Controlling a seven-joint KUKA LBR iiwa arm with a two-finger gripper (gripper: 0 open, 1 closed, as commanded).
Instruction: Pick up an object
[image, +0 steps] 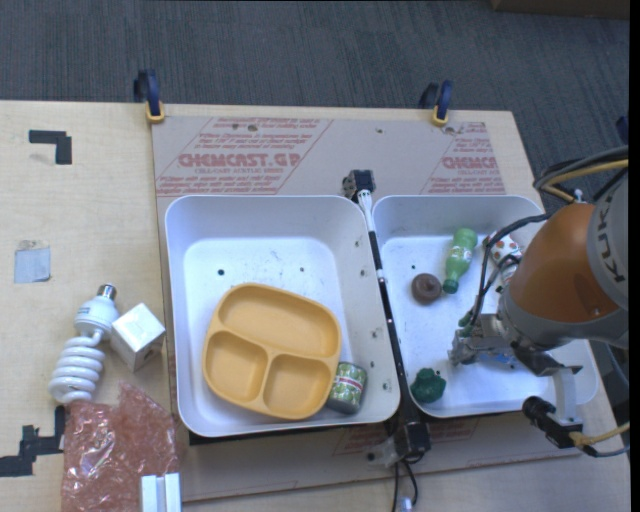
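Note:
My gripper (468, 348) hangs low over the right bin (400, 225), near its front middle, below the grey arm with its orange band (560, 270). A dark green lump (429, 386) lies just in front of it and to its left, apart from it. Further back, a brown round piece (427, 288) sits beside a light green bottle (458, 257). A small white and red item (506, 246) peeks out behind the arm. The arm hides the right part of this bin.
The left bin (185, 320) holds a yellow divided plate (270, 350) and a small green can (348, 388) at its front right corner. On the bench to the left lie a spiral light bulb (82, 352), a white cube (138, 334) and pink bubble wrap (115, 450).

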